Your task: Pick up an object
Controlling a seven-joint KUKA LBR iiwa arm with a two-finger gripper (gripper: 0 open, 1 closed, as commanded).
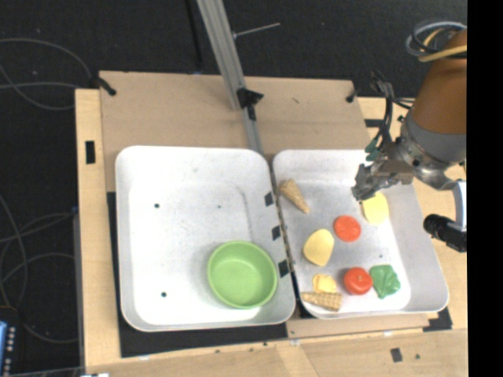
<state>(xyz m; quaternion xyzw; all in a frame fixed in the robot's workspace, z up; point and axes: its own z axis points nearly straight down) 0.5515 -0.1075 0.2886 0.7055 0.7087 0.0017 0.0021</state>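
Observation:
The right bin [330, 167] holds several toy foods: a tan cone [294, 195], a pale yellow lemon-like piece [318, 246], an orange-red ball [347, 228], a red tomato [357, 280], a green pepper [384, 281] and a waffle cone [324, 300] with a small yellow piece [324, 283] by it. A yellow block [376, 209] lies near the bin's right side. My gripper [367, 185] hangs low over the right bin, right at the upper left edge of that yellow block. Whether it touches the block I cannot tell.
The left bin [157, 187] holds a green bowl [242, 274] at its front right corner. A metal pole [224, 45] slants up from behind the bins. The divider between the bins [280, 226] runs close to the cone.

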